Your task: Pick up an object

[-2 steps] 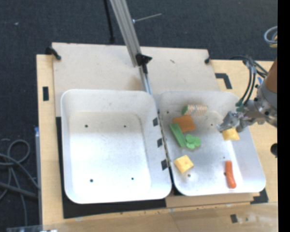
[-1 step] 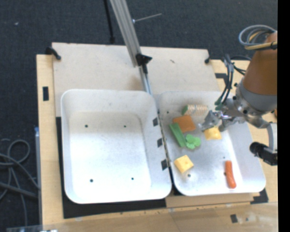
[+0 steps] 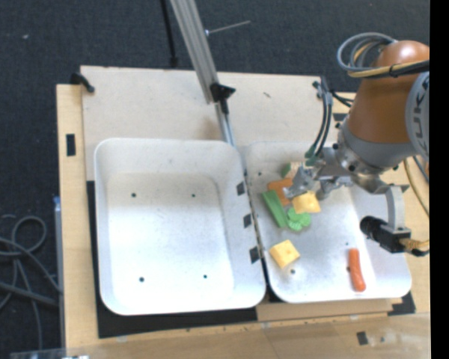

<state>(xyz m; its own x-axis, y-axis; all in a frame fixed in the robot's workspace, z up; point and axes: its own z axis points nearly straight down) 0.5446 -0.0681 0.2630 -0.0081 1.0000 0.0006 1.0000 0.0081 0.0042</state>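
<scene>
Arm (image 3: 382, 118) reaches low into the right bin (image 3: 382, 286), tool (image 3: 305, 194) clasping a yellow block (image 3: 307, 203).

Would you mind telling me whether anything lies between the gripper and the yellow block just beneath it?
Nothing visible does. The gripper sits right above the yellow block in the right bin; green pieces and an orange piece crowd its left side.

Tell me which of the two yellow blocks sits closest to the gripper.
The upper yellow block, right below the gripper beside the green pieces. The other yellow block lies apart, nearer the bin's front.
</scene>
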